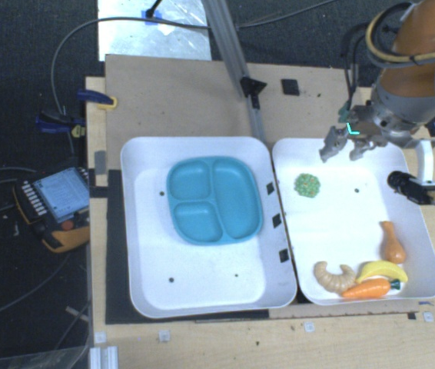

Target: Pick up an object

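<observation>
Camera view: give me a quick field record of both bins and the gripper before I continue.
left bin: holds a blue divided plate
right bin: green broccoli-like piece near upper left; toy food clustered at lower right
lower-right cluster: banana, carrot, tan curled piece, orange gourd-shaped piece
gripper: open, above the right bin's upper edge, holding nothing
nearest item to gripper: the broccoli-like piece

Two shallow white bins side by side, left bin point(148, 283) and right bin point(340, 229), one blue divided plate point(214, 199) in the left, five small things in the right: one green ball point(307, 184), one banana point(383, 270), one carrot point(367, 289), one tan curved piece point(333, 275), one orange-brown gourd shape point(391, 242)
</observation>
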Controlling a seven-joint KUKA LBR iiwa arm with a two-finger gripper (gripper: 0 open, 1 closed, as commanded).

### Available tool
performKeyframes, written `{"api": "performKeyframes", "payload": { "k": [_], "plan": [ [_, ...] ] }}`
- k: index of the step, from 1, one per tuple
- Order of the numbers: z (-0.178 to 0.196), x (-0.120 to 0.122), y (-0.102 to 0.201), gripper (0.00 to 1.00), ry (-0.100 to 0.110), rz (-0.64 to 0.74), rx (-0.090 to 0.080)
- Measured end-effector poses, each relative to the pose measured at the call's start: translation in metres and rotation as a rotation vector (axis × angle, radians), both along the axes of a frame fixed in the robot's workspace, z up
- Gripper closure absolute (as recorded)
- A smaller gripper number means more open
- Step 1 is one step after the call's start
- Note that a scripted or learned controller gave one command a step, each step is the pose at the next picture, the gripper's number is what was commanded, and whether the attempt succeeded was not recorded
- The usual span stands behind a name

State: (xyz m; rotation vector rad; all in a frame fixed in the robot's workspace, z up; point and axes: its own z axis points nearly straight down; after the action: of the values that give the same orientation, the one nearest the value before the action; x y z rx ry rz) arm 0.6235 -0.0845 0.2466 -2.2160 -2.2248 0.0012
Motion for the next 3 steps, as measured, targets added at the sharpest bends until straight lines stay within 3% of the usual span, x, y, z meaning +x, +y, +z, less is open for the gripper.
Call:
{"api": "performKeyframes", "payload": {
  "k": [1, 3],
  "plan": [
    [0.002, 0.001, 0.0, 0.0, -0.004, 0.0, 0.0],
    [-0.088, -0.009, -0.008, 0.0, 0.001, -0.003, -0.001]
  ]
}}
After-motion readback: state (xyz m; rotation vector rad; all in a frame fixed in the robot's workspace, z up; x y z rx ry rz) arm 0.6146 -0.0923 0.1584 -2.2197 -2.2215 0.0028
